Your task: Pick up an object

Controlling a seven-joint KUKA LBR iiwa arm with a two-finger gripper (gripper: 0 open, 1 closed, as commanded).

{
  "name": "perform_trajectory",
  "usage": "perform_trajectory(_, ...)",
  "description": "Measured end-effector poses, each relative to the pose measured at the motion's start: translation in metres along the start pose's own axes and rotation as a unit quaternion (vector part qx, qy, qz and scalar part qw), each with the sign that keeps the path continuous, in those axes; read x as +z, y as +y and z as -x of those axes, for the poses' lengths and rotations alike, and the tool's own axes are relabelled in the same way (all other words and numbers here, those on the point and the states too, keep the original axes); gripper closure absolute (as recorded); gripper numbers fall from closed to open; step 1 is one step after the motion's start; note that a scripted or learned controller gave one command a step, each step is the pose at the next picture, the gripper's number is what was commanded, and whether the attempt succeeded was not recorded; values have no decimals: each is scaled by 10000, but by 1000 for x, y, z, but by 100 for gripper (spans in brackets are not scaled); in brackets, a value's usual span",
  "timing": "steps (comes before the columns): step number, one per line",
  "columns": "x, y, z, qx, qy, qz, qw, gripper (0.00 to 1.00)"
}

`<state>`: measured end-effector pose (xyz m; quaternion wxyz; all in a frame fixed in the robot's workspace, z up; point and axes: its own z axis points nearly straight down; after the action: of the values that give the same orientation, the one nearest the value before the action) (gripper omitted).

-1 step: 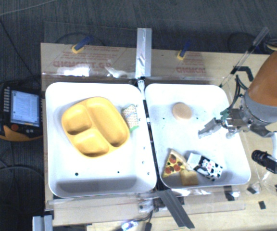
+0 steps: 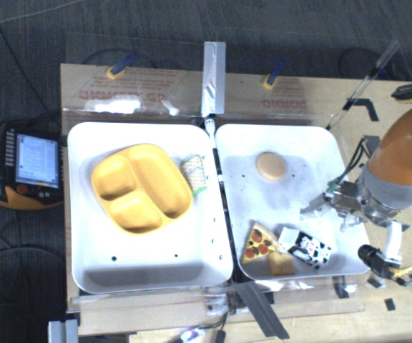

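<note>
While nothing sits between any fingers that can be seen, the pick looks not yet made: every object lies on a bin floor. Whether the gripper [image 2: 349, 204] is open or closed I cannot tell, as its metal parts are small and jumbled under the grey wrist.

Going near to far: at the near edge of the right bin [image 2: 313, 138], about 6 o'clock on its floor, lies a pizza slice toy [image 2: 261, 243], with a tan piece [image 2: 280, 264] touching its near side. Just beside them, toward 5 o'clock, is a black-and-white block [image 2: 310, 249] with a white card [image 2: 287, 236] against its left end. The gripper hangs over the bin's 3 o'clock side, near that block but apart from it, as far as the slant allows. Farther back, toward 12 o'clock, a round tan disc [image 2: 271, 166] lies alone, well apart from the gripper.

The left bin [image 2: 84, 263] holds a yellow tray [image 2: 141, 186] at its centre and a small wrapped roll [image 2: 194, 172] just beside it at 3 o'clock, by the wall between the bins.

By my judgement the task is at the approach stage: choosing a target, descending, closing and lifting all remain, the block being the closest candidate
</note>
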<state>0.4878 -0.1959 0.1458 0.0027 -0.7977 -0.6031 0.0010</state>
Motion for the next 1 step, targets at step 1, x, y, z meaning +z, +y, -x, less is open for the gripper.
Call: perform_trajectory(1,47,55,-16,1079,-6,-1,9942,0)
